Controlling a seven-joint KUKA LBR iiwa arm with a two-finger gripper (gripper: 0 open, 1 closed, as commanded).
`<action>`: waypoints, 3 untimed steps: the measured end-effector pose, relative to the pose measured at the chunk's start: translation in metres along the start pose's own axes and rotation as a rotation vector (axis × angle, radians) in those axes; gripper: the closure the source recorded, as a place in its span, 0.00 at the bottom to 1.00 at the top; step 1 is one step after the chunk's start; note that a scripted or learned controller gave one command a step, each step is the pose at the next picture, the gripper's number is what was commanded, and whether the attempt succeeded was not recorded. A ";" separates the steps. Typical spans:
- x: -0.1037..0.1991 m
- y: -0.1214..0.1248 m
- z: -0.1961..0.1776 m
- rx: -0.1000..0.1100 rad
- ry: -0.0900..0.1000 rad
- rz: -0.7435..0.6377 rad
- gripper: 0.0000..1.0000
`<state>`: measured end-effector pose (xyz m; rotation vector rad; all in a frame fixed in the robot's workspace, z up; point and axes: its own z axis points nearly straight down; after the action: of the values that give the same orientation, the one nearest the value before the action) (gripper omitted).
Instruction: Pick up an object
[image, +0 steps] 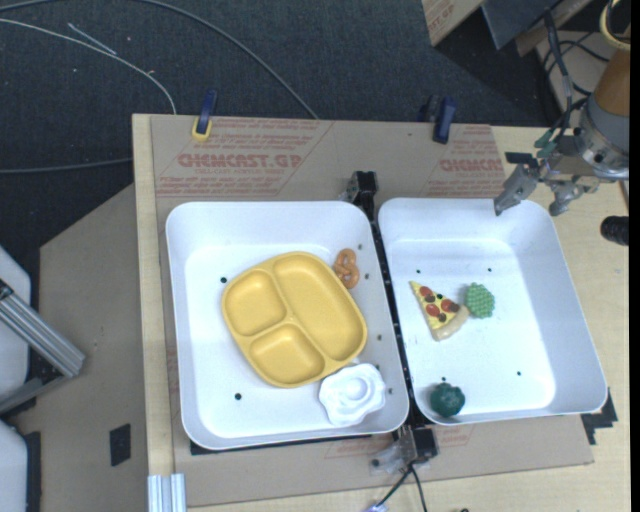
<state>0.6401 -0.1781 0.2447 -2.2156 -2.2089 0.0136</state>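
At the near edge of the table (300, 478), a clamp and some wires sit below the gap between the two bins, partly cut off by the bottom of the view. Just above them, in the near corner of the right bin (560, 300), lies a dark green round toy (446, 399); its exact kind is hard to make out. In the near part of the left bin (195, 300) rests a white fried-egg toy (351, 392), touching the near corner of a yellow divided plate (292, 317). The plate has three compartments and lies turned at a slant, its long axis running from upper left to lower right.

Farther back, a small brown pretzel toy (347, 267) sits just beside the plate's far right edge, close to the bin wall. In the middle of the right bin lies a pizza slice toy (437, 308), its tip pointing up and to the left, its crust end toward the lower right. Touching its right side is a light green bumpy toy (479, 300).

At the far right corner of the right bin hangs the pincer (534, 190), above the bin's rim and well apart from every toy. Its fingers are spread and nothing is between them. The arm above it is cut off by the right edge of the view, so only the wrist part is visible. Two clamps, one yellow-tipped and one blue, grip the table's far edge.
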 end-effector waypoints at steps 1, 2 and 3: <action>0.001 0.002 -0.009 -0.014 -0.003 -0.003 0.00; -0.001 -0.001 0.054 -0.008 -0.002 -0.003 0.00; 0.007 -0.006 0.113 -0.008 -0.001 -0.003 0.00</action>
<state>0.6327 -0.1707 0.1316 -2.2165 -2.2172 0.0057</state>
